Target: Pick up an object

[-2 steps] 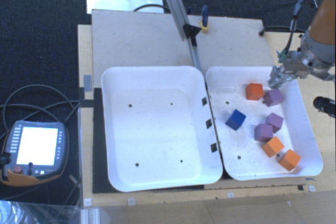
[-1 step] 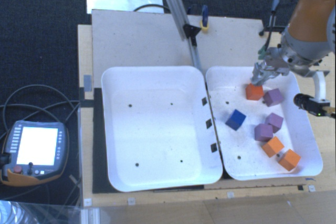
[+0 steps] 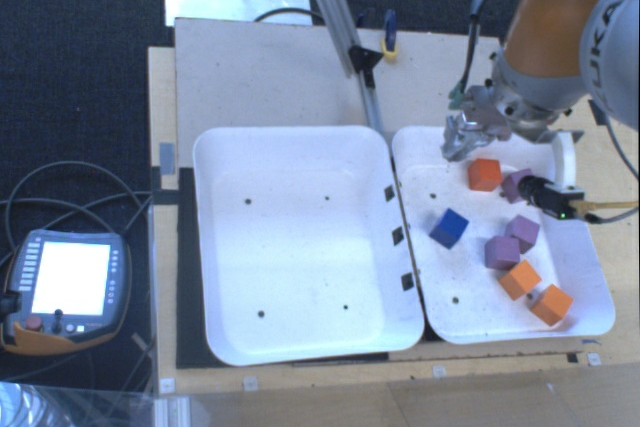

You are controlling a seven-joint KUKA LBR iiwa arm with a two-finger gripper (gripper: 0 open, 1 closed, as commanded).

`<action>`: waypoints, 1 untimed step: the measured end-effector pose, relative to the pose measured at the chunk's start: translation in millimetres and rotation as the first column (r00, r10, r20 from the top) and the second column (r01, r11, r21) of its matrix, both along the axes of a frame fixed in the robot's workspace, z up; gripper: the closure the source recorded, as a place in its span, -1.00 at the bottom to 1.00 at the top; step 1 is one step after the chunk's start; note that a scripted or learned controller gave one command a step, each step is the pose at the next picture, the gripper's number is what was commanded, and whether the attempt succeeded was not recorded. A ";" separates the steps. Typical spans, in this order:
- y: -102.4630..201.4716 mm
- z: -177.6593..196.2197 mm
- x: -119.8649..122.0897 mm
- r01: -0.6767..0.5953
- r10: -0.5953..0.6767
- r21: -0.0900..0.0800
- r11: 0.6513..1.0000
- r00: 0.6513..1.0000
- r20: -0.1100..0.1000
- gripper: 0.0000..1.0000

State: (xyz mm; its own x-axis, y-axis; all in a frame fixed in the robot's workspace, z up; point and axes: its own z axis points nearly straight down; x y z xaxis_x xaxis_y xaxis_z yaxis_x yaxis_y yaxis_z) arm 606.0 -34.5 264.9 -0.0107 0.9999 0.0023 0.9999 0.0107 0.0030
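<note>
Seven blocks are counted in the right bin: three orange blocks, three purple blocks, the last partly hidden, and one blue block lying nearest the divider. The gripper is seen over the bin's far left corner, just beside the uppermost orange block, with nothing visibly held; whether it is released or clenched cannot be told. The left bin is noted on a pale wooden bench, with a teach pendant and cables on dark carpet to the left.
</note>
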 end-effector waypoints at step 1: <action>54.2 1.2 -4.4 0.000 0.000 0.000 1.000 1.000 -0.001 1.00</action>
